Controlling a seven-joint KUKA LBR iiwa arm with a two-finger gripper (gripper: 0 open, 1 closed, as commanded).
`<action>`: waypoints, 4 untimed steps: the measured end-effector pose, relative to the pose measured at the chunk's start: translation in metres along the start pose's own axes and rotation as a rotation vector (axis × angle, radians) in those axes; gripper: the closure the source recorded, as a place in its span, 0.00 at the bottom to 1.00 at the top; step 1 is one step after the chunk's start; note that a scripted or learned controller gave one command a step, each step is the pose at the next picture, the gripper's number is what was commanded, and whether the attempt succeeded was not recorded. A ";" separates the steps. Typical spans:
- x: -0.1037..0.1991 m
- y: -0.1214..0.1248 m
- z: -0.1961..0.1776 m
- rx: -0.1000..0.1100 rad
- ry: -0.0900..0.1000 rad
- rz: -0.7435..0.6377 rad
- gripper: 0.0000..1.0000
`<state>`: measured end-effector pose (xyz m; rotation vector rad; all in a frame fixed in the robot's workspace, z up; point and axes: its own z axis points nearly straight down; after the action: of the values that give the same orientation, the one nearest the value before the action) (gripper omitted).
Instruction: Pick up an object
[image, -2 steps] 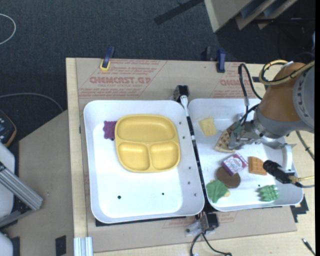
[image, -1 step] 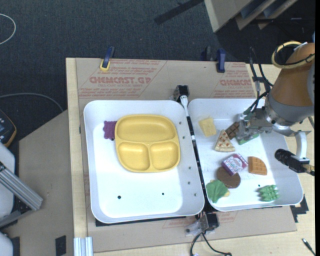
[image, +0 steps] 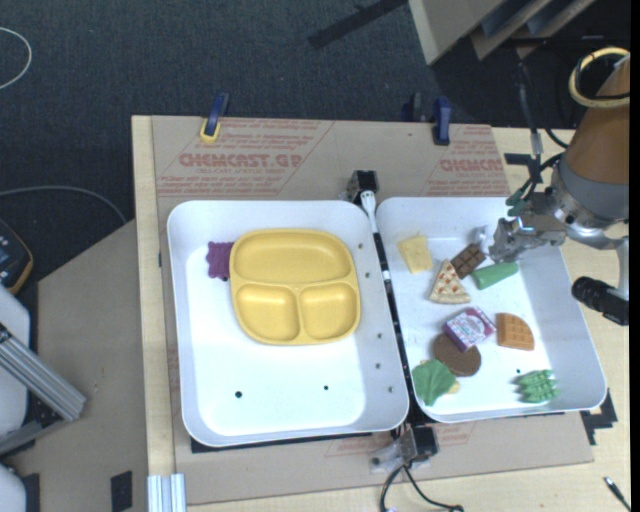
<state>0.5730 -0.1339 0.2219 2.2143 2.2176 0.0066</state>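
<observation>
- The fingers (image: 508, 243) hang low over the upper part of the right bin (image: 570, 300); whether they are spread or closed I cannot tell.
- Just below them lies a green block (image: 496, 275), with a brown chocolate piece (image: 466, 262) and a pizza slice (image: 449, 287) to its left.
- Further down sit a purple packet (image: 469, 326), a waffle (image: 514, 331), a brown disc (image: 456, 354) and two leafy greens.
- In the left bin (image: 200, 330) rests a yellow divided plate (image: 296, 284), a purple item (image: 218, 259) touching its left edge.
</observation>
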 end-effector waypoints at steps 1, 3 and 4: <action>0.063 -0.004 -0.005 0.008 0.006 -0.006 1.00; 0.093 -0.016 0.006 0.008 0.002 0.001 1.00; 0.100 -0.022 0.004 0.010 0.004 0.000 1.00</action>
<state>0.5508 -0.0343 0.2172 2.2209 2.2244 -0.0001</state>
